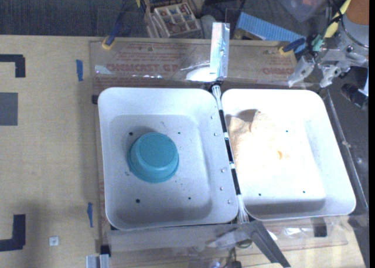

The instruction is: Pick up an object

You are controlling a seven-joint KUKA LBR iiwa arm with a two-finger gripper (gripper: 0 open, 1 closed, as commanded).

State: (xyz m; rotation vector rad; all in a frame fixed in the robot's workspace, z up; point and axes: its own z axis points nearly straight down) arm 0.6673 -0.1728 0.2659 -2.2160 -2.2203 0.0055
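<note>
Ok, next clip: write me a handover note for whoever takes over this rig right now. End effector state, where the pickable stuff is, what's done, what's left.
End effector: above the bench past the far right corner of the right bin, over neither bin, nothing seen between its fingers.
Blue bowl: upside down on the floor of the left bin, left of centre, untouched.
The right bin shows tan stains and a small orange speck, too small to identify.
Done: nothing picked up yet.
Left: move over the left bin, descend, grasp the bowl, lift.
</note>
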